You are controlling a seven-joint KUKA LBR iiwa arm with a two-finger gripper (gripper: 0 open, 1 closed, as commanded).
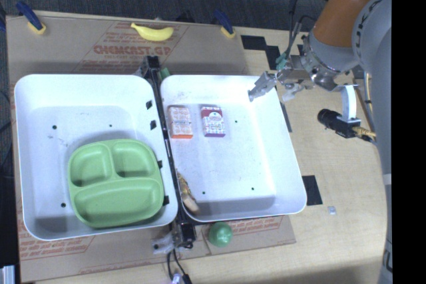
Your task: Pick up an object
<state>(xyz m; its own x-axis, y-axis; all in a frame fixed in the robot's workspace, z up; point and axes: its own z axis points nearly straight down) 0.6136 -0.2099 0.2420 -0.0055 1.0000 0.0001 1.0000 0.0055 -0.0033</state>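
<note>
Two small packets lie flat in the right bin [266, 176], near its back left: an orange-and-white packet [180, 122] and a red packet [212, 120] beside it. My gripper [274, 91] hangs over that bin's back right rim, to the right of the packets and well apart from them. Its two fingers stand apart with nothing between them. A green divided plate [116, 183] rests in the left bin [40, 103].
A tan object [186, 197] lies in the right bin's front left corner. A yellow banana [152, 30] sits on the cardboard behind the bins, and a green ball [220, 233] in front of them. Blue clamps [30, 16] hold the cardboard's back edge.
</note>
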